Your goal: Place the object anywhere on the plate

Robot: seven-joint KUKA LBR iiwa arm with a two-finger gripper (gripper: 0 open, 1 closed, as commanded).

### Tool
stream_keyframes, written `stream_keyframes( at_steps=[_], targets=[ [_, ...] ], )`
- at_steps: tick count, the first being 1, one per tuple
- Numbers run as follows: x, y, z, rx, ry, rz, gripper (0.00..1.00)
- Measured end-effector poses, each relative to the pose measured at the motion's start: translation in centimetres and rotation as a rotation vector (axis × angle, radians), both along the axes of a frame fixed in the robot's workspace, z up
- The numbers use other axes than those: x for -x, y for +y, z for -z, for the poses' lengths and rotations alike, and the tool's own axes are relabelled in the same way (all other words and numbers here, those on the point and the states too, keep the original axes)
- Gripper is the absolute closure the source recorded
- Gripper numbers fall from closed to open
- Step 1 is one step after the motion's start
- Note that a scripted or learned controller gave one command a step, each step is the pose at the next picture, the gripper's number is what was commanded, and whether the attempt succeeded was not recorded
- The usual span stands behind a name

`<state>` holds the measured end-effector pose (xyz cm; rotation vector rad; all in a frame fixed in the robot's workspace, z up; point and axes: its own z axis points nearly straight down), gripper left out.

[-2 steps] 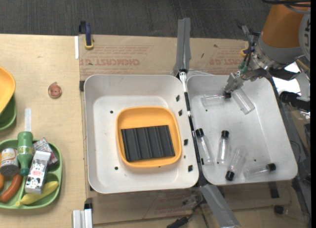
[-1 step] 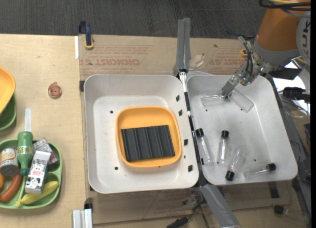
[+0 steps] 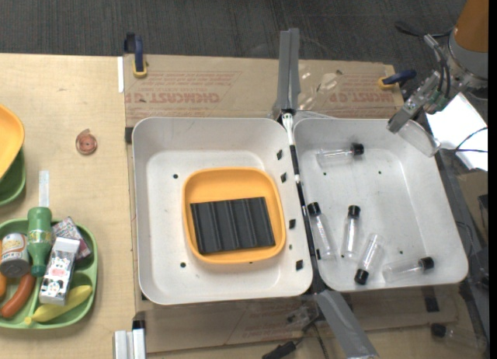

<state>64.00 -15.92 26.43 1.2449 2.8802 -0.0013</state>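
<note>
Wooden bench, two white bins. The left bin carries an orange plate with a dark ridged block on it, long axis running three to nine o'clock. The gripper hovers at the right bin's one o'clock corner, above the scattered tubes; whether its jaws are parted, I cannot tell.

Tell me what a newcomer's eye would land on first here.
The orange plate in the left bin, with a dark ribbed block lying on it. Next, the clear black-capped tubes scattered in the right bin, and the gripper over that bin's far right corner.
</note>
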Motion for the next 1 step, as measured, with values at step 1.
stream_keyframes(
  at_steps=[1],
  targets=[
    [-0.62,-4.44,-3.0,0.0,-0.001,-0.282,1.0]
  ],
)
